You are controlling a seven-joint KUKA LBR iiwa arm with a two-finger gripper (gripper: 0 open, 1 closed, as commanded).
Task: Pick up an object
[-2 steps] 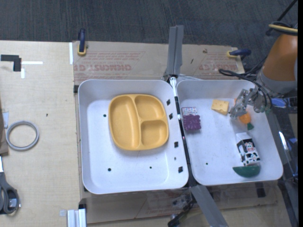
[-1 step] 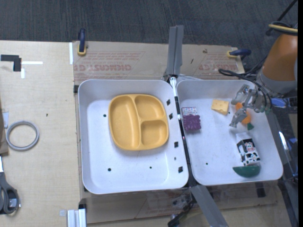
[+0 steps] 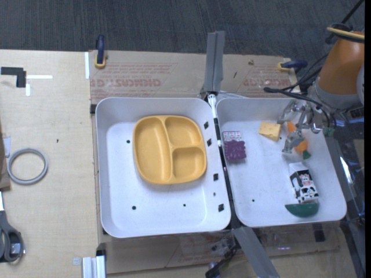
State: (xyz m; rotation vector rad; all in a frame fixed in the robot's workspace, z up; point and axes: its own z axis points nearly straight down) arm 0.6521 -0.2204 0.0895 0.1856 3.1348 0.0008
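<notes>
My gripper [image 3: 294,133] hangs over the far right part of the right bin [image 3: 261,196], below the arm's orange band. A small orange piece [image 3: 302,146] lies right beside it, partly covered by it. A yellow cheese-like wedge [image 3: 269,131] rests just to its left. Further left sits a purple knobbly block [image 3: 235,150] with a small white card [image 3: 232,136] behind it. Near the bin's front right lie a black-and-white patterned item [image 3: 304,185] and a dark green rounded piece [image 3: 302,209]. I see nothing held in the gripper.
A yellow divided plate [image 3: 170,149] fills the middle of the left bin [image 3: 151,219]. A metal divider post [image 3: 214,62] stands between the bins at the back. A grey ring [image 3: 26,165] and scissors [image 3: 10,243] lie on the bench to the left.
</notes>
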